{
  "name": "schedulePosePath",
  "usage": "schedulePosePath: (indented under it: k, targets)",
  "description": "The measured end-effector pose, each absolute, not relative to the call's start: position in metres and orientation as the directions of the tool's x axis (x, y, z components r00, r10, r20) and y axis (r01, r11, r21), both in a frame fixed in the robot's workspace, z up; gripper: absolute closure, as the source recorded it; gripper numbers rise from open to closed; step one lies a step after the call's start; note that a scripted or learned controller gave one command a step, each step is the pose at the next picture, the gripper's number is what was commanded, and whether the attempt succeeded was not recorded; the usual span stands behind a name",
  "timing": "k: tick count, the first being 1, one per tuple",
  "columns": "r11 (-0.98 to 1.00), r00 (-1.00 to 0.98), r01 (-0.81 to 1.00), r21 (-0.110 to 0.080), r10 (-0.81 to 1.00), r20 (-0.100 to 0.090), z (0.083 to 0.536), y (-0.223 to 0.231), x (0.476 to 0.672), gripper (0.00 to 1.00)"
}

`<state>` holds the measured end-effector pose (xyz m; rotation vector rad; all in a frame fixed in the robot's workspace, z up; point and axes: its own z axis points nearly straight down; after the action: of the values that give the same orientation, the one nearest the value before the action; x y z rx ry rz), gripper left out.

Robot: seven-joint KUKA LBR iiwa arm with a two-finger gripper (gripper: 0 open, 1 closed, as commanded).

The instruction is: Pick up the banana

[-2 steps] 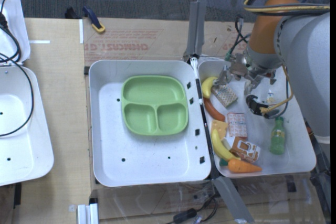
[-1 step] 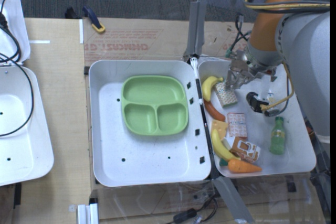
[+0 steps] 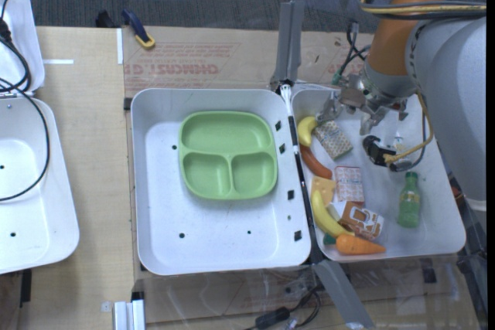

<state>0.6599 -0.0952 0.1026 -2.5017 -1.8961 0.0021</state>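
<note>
Two yellow bananas lie in the right bin (image 3: pixel 433 232). One banana (image 3: pixel 306 129) rests at the back left corner. The other banana (image 3: pixel 324 214) lies along the left wall near the front, partly under a snack packet (image 3: pixel 361 219). My gripper (image 3: pixel 349 115) hangs over the back of this bin, to the right of the back banana and apart from it. Its fingers stand open with nothing between them. A speckled block (image 3: pixel 334 139) sits just below the left finger.
The right bin also holds a red sausage (image 3: pixel 315 162), a pink-white packet (image 3: pixel 349 183), a carrot (image 3: pixel 360 245) and a green bottle (image 3: pixel 409 199). A green divided plate (image 3: pixel 229 154) lies in the left bin (image 3: pixel 155 228).
</note>
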Motion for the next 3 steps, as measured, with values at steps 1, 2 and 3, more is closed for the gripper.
schedulePosePath:
  k: [1,2,3]
  targets:
    - [-0.396,0.395,0.918,-0.002,0.918,-0.003,0.0924,-0.0975,0.6589,0.0]
    - [-0.393,0.393,0.919,-0.003,0.919,-0.005,0.0997,-0.0978,0.6589,1.0]
    - [-0.393,0.393,0.92,-0.004,0.92,-0.005,0.0992,-0.0977,0.6586,0.0]
